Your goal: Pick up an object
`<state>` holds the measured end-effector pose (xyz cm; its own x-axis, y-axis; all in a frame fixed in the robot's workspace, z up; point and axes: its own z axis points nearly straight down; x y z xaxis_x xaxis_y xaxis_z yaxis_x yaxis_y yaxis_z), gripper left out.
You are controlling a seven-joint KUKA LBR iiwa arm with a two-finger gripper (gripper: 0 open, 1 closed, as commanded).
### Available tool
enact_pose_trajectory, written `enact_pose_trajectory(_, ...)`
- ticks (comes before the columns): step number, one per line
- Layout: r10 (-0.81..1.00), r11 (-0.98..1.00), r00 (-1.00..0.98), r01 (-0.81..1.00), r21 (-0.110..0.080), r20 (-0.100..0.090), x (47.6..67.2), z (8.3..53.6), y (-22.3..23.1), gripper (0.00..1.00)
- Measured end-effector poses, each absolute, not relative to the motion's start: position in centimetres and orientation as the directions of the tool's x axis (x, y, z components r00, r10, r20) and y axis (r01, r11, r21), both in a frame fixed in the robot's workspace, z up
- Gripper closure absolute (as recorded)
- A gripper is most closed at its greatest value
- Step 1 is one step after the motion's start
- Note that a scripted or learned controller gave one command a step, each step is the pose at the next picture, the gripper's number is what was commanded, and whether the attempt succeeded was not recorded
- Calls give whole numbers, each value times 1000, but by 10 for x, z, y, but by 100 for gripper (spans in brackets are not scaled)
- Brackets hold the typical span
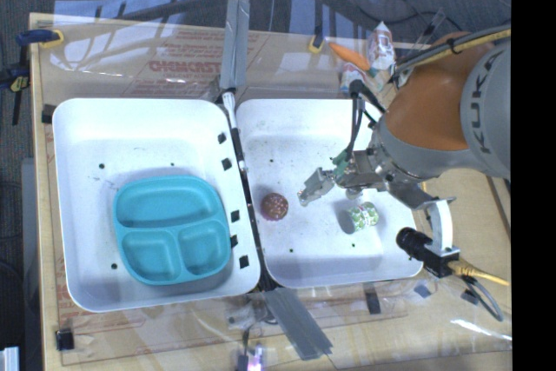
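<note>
My gripper (314,187) hangs over the middle of the right bin (295,122), pointing left, open with nothing between its fingers. A small reddish-brown speckled ball (274,206) lies on the bin floor just left of and below the fingertips, apart from them. A crumpled clear and green wrapper-like thing (363,216) lies under the wrist, to the right of the gripper.
A teal divided plate (170,228) lies in the front of the left bin (87,135). A ridge with black clips (234,187) separates the two bins. An orange and white item (369,52) lies on the bench behind the right bin.
</note>
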<state>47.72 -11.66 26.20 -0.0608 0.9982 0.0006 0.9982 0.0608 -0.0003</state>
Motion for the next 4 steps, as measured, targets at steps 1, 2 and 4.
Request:
enact_pose_trajectory(1,993,114,-114,993,4,-3,493,125,-105,0)
enact_pose_trajectory(2,997,82,-82,997,-3,-6,527,94,-114,0)
enact_pose_trajectory(4,991,135,-135,991,-2,1,520,192,-36,100)
